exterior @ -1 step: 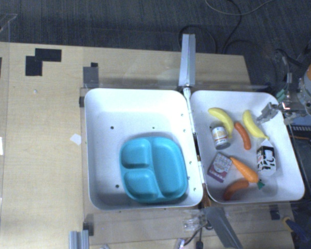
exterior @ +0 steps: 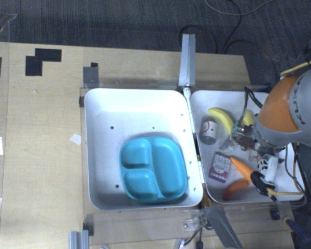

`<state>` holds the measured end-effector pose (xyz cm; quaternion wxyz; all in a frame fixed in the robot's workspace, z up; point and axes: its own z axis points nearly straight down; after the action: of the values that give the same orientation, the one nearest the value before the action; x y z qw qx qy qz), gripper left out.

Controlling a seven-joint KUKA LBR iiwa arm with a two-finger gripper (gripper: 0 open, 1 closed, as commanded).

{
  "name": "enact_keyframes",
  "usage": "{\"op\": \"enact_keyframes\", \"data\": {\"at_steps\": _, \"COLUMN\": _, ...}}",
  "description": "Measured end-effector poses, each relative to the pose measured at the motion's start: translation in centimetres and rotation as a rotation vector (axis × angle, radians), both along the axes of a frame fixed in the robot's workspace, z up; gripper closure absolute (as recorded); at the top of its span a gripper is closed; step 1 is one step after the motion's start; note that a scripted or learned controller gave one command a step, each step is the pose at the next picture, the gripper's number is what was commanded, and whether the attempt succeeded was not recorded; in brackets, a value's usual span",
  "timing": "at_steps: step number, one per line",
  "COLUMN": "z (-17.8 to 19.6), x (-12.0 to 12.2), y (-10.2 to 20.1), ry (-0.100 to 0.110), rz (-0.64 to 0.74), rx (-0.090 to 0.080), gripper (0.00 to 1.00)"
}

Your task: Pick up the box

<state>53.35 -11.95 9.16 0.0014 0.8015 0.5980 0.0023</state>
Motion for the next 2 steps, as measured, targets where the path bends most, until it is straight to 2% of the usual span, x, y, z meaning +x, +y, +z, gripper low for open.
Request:
{"op": "enact_keyframes", "data": {"at_steps": 1, "z": 0.0, "x": -1.1, "y": -4.4, "ry": -0.008, "rz": 0.101, "rx": 0.011, "gripper": 0.0}}
{"op": "enact_keyframes", "data": {"at_steps": 2, "z": 0.0, "x": -2.8, "y": -5.6, "ry": -0.009, "rz": 0.516, "rx": 0.008, "gripper": 0.0}}
